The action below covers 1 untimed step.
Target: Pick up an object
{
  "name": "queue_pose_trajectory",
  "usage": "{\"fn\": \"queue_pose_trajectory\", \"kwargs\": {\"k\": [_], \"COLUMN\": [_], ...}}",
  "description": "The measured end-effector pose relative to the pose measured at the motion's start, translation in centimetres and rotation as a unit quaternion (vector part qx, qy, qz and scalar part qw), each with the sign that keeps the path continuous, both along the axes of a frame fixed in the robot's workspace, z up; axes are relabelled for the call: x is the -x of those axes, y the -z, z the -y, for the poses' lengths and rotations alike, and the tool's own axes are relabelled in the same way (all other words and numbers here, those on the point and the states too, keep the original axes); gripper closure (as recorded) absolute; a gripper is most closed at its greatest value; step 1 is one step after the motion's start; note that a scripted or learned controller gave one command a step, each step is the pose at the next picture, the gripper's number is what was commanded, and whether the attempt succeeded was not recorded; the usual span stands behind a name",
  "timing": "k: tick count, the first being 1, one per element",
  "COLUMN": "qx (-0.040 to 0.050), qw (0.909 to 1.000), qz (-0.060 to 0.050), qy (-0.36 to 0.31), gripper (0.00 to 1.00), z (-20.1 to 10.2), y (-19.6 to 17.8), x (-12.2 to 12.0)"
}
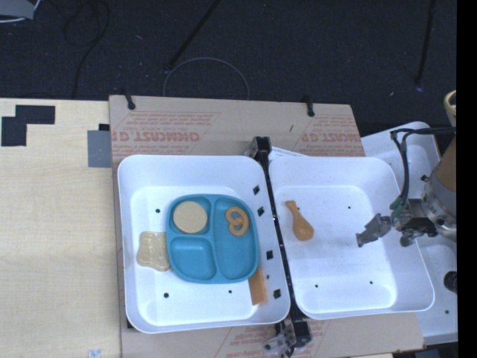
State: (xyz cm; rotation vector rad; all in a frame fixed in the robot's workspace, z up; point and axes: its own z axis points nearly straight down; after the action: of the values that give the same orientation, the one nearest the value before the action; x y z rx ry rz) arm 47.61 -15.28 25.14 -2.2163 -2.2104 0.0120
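A tan wooden spoon-shaped piece [299,221] lies in the left half of the right bin [335,304]. My gripper [385,237] hovers over that bin's right side, well to the right of the spoon and apart from it. It is open, with nothing between its fingers. The left bin [145,312] holds a blue divided tray [212,263] with a round beige biscuit [189,216] and a pretzel [237,221] in its upper compartments. A pale toast-like piece [153,250] lies against the tray's left edge. A brown stick [256,286] rests at the tray's lower right corner.
The two bins sit on a cardboard sheet [231,125] and meet at a dark central divider [272,230]. A light wooden bench top [52,230] extends to the left. Black cables [406,162] hang by the arm at the right.
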Motion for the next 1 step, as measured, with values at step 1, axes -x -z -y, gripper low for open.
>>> {"fn": "queue_pose_trajectory", "kwargs": {"k": [1], "qx": [0.0014], "qw": [1.0000], "qz": [0.006], "qy": [-0.001], "gripper": [0.00], "z": [0.01], "y": [-0.56], "x": [-0.22]}}
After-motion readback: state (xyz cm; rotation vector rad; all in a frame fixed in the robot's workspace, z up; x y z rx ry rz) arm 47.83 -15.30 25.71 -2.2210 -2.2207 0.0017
